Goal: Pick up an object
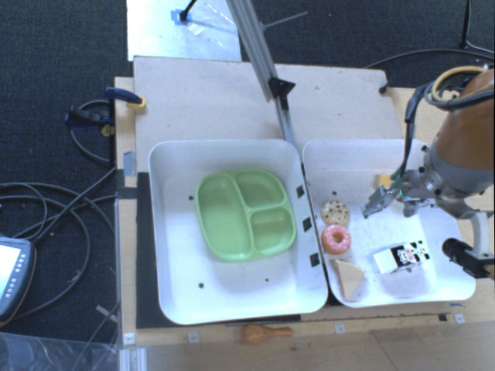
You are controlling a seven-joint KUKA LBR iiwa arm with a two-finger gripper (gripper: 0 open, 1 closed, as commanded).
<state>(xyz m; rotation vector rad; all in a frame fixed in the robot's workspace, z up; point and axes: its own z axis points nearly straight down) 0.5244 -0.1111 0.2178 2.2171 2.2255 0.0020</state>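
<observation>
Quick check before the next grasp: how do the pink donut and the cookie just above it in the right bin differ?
The donut is pink with a hole through its middle; the cookie is pale tan, dotted with darker specks, and has no hole. The donut looks slightly larger and thicker, the cookie flatter. The cookie lies farther back in the right bin, the donut nearer the front. Both are round, lie flat near the bin's left wall, and sit left of the gripper.

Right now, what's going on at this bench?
A grey robot arm with an orange band reaches into the right white bin, its gripper hovering above the bin floor with nothing visibly held. Below it lie a speckled round cookie, a pink frosted doughnut, a tan wedge and a black-and-white block. The left white bin holds a green divided plate.
</observation>
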